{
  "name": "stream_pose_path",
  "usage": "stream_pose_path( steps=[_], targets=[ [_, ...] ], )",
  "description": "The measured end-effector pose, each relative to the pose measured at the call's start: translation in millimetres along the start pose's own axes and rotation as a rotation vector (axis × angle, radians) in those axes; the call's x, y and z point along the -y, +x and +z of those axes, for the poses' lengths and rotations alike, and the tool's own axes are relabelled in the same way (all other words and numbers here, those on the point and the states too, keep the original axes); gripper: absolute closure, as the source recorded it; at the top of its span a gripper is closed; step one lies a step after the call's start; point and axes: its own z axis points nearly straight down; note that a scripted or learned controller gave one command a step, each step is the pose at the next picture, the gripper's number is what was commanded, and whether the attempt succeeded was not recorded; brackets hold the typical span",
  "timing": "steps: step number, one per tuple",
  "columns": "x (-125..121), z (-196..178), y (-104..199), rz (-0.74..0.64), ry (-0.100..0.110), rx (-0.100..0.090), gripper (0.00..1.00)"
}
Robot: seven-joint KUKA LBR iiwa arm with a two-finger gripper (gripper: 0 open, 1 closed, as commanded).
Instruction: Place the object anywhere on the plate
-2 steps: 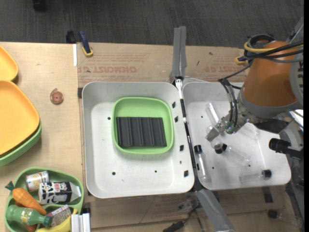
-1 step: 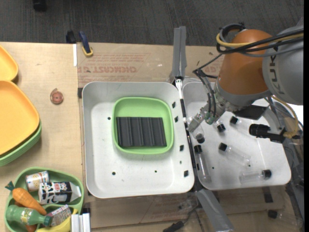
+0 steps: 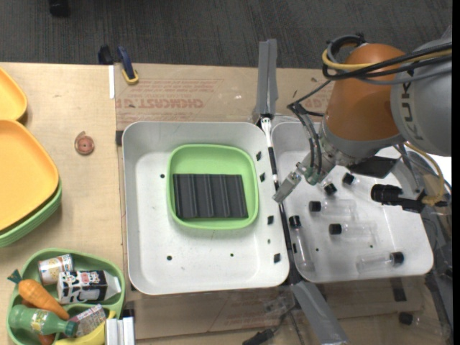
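- Gripper (image 3: 310, 172) hangs over the right bin (image 3: 413, 254); I cannot tell its grip.
- Green plate (image 3: 212, 157) waits left of it.
- Next: grab something, maybe.

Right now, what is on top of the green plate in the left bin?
A dark ribbed rectangular object lies flat on the green plate, covering most of its middle. What is beneath it is hidden.

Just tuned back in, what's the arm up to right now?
The arm's end effector hangs over the right bin, near its left wall, where small clear vials with black caps lie scattered. The green plate sits in the left bin with a dark ridged block on it. No vial is on the plate.
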Motion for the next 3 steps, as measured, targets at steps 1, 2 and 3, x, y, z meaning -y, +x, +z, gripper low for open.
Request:
stream_pose_path(
  steps=[1,2,3],
  targets=[
    [41,0,-17,0.052,0.001,-0.001,0.0],
    [31,0,66,0.15,0.001,-0.001,0.0],
    [31,-9,64,0.155,0.002,0.0,1.0]
  ],
)
